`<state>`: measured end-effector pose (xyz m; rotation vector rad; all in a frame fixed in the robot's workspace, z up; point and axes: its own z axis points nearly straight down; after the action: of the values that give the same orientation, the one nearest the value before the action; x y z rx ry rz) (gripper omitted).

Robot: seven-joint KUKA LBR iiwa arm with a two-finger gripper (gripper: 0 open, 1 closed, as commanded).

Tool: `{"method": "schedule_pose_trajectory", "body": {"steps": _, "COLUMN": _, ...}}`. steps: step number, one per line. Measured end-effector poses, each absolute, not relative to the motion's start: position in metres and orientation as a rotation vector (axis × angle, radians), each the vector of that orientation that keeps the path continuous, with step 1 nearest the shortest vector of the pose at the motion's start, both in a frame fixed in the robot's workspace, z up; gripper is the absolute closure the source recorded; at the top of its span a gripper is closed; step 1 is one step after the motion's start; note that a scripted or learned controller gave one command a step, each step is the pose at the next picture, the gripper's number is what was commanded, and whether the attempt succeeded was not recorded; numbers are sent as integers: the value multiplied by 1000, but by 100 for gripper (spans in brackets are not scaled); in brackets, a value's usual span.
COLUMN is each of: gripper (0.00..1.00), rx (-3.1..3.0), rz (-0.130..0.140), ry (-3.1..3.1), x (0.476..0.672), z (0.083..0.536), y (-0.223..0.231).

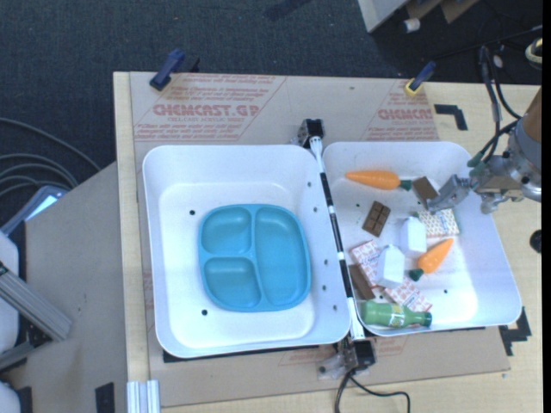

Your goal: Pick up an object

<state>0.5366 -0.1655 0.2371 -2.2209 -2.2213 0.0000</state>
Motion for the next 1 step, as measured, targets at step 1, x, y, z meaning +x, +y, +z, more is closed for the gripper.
{"method": "schedule_pose_trajectory", "body": {"steps": 1, "gripper": 0, "rx": -2230, "rz": -12, "ry": -2229, "x": 566, "z": 105, "y": -207}}
